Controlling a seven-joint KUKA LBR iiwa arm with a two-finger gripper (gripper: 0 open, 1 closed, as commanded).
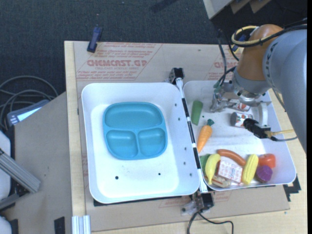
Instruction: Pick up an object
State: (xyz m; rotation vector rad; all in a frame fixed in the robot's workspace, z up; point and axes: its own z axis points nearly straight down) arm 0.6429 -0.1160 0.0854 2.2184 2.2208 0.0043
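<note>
My gripper [222, 104] hangs low over the back of the right bin [225, 136], under the grey arm with its orange band [253, 52]. Just to its left lies a green toy vegetable [196, 111]. An orange carrot [203, 136] lies in front of that. Close to the gripper's right is a small red-and-white can [240, 119]. Along the bin's front sit a sausage [231, 156], a yellow piece [211, 165], a small box [226, 171], a corn cob [250, 168], a purple piece [264, 173] and an orange-red piece [267, 160].
The left bin [97, 145] holds a blue divided plate [135, 129]. Clamps [177, 74] join the bins at their shared wall. Cables [273, 133] trail from the wrist across the right bin's rim. A blue clip [94, 39] lies at the bench's back left corner.
</note>
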